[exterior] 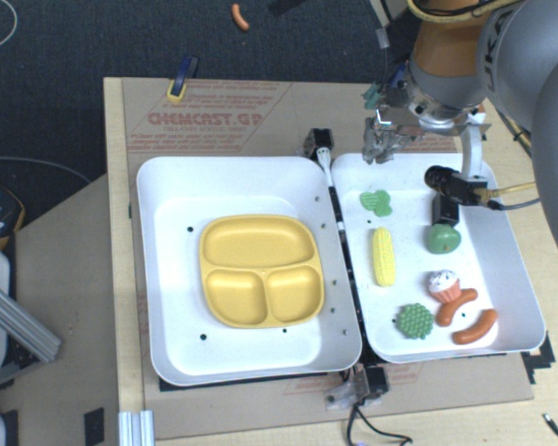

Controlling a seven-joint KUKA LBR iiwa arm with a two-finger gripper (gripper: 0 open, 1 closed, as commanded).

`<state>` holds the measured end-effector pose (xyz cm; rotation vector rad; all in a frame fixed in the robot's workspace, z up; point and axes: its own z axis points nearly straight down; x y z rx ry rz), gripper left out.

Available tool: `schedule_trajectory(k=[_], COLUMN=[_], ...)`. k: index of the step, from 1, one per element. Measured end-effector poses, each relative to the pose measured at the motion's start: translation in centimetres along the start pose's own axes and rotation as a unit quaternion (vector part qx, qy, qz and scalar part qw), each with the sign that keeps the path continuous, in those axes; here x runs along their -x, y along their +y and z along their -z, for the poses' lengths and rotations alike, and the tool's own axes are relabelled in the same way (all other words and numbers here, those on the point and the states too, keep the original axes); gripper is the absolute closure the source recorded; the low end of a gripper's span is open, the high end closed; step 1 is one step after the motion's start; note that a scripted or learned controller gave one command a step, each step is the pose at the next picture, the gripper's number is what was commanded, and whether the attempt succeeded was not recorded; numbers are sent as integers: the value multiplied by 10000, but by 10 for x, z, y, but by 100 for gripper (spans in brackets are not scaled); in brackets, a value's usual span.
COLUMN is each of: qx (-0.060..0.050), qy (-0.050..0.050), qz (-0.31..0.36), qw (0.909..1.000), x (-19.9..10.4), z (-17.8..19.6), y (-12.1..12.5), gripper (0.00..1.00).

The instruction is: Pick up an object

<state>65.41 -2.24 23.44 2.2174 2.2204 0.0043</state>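
— So which would you grab?

— Probably the corn cob, mid right bin: light, stiff plastic by the look, best pinched across its middle.

— And the arm?

— Its gripper hangs over the bin's far edge, pointing down. Its jaws I can't tell.

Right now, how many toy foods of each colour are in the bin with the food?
Green: 3 (leafy piece, round fruit, broccoli)
Yellow: 1 (corn)
Orange-red: 1 (sausage)
Mixed white and orange: 1 (ice cream cone)
Total: 6
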Motion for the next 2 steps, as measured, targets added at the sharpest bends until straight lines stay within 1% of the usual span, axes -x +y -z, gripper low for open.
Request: schedule_trajectory(k=[1,2], qx=[-3,-36], qy=[-6,1], qz=[-3,-11], qw=[10000,10000], x=[-2,4], z=[-1,-5], y=[4,-6], gripper=[100,100])
